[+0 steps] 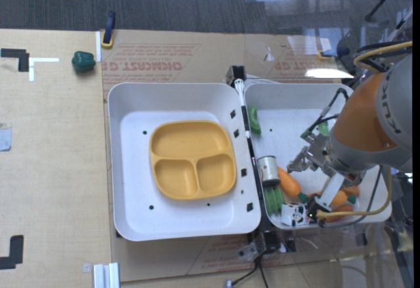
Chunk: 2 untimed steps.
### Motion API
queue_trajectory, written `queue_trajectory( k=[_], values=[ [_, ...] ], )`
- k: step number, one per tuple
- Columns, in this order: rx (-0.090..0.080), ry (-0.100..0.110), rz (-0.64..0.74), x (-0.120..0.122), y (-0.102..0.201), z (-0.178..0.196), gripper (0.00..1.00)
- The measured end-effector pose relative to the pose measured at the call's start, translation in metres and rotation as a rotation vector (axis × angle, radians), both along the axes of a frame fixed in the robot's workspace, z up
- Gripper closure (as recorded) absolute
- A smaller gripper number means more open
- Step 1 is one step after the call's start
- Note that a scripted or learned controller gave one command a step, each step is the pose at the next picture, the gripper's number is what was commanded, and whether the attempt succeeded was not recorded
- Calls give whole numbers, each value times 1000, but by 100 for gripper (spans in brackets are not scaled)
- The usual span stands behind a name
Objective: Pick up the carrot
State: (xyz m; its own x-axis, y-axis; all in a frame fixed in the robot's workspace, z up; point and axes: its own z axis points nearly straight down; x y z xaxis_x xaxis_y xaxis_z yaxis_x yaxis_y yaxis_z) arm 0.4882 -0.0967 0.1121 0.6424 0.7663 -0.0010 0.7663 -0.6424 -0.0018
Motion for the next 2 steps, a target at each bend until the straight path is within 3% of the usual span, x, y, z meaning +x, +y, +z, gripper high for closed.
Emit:
queue_trajectory(
  k=[1, 2],
  values=[
    [1, -3, 72, -9, 2, -21, 0],
    [2, -4, 65, -7, 1, -12, 100]
  ],
)
